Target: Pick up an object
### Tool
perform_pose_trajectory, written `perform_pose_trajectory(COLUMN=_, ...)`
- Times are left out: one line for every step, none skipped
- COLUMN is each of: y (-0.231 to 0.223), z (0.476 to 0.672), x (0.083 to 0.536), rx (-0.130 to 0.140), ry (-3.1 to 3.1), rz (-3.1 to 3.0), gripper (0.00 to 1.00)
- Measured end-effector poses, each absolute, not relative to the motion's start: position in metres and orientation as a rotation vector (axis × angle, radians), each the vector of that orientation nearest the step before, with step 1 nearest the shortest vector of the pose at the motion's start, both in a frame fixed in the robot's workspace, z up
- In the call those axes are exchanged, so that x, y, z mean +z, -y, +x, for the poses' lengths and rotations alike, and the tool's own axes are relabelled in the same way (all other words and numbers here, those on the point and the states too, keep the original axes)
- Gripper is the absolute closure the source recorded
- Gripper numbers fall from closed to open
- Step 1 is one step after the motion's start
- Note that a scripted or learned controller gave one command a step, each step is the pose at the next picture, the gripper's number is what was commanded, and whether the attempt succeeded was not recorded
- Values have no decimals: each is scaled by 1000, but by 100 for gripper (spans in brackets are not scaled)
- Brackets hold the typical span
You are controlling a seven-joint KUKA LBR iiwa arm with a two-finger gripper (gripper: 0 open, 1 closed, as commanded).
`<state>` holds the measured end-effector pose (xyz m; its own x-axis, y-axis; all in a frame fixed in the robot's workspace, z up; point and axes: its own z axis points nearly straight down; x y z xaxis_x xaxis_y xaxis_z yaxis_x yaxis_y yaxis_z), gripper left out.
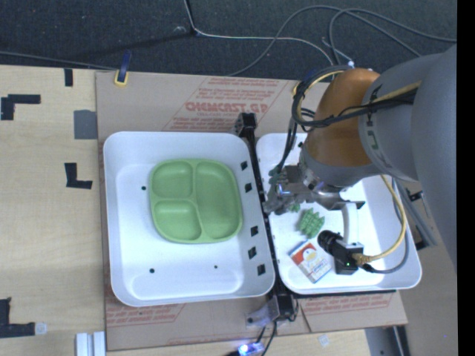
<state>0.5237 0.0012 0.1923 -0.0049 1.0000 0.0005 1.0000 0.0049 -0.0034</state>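
Observation:
In the right bin [401, 277] a small green knobbly toy [310, 219] lies near the middle, with a small white and red card or box [310, 261] in front of it by the front wall. My gripper [282, 193] hangs low over the right bin's left side, just left of and behind the green toy. The wrist hides its fingertips, and I see nothing held in it.
The left bin [122, 199] holds a green divided plate [196, 200]. A black divider [256, 199] runs between the two bins. The grey arm with its orange band [345, 124] covers the back and right of the right bin. Cardboard [223, 99] lies under both bins.

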Motion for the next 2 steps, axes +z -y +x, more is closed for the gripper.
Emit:
perform_pose_trajectory(y=-46, z=508, x=200, rx=2, ry=2225, rz=-2213, gripper=100)
perform_pose_trajectory(y=-98, z=505, x=199, rx=2, ry=2227, rz=-2211, gripper=100)
